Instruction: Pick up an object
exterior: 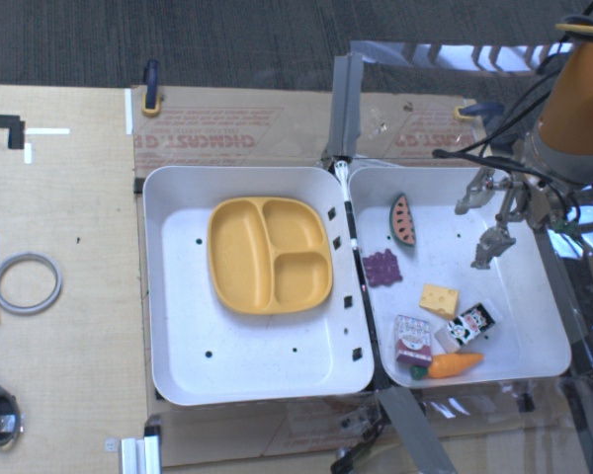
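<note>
Nearest my camera, at the front lip of the right bin (534,363), I see a carrot (455,364) lying with its long axis roughly 3 to 9 o'clock, leaf end toward 9. Touching it on the far side are a small pink carton (413,339) and a black-and-white carton (469,325).

My gripper (489,223) hangs over the far right part of that bin, up around 1 o'clock from the bin's middle. Its fingers (485,250) point down and stand apart, with nothing between them. From there, working outward: the cheese wedge (439,299) is the closest thing, down toward 7 o'clock from the fingertips and standing clear of its neighbours. The black-and-white carton sits just beyond it, nearer 6 o'clock. The purple grapes (381,267) lie toward 8 o'clock, close to the divider, and the watermelon slice (403,220) is out at 9 o'clock, its long axis running 12 to 6.

The left bin (178,363) holds a yellow divided plate (270,255), well apart from the gripper.

My read is that nothing is picked yet. The cheese looks the easiest target: a short travel toward 7 o'clock and a descent, with free room on its sides for the fingers.
</note>
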Controlling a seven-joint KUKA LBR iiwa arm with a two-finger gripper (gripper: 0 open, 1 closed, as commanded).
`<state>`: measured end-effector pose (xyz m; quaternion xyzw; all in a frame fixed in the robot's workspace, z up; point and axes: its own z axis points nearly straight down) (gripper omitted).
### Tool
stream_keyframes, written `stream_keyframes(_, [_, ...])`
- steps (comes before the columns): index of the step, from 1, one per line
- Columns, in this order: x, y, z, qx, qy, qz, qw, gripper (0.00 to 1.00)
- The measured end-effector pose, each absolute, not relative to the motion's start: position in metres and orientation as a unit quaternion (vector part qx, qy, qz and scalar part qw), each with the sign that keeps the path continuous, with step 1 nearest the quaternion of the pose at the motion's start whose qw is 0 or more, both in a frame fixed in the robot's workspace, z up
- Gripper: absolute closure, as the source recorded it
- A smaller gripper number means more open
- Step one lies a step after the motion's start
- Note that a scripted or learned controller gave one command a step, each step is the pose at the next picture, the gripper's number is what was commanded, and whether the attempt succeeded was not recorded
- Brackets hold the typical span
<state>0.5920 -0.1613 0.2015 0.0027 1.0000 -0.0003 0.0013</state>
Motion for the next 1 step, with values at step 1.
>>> stream_keyframes(1, [0.6372,-0.126,0.2162,0.317,0.948,-0.0007,0.002,0.0])
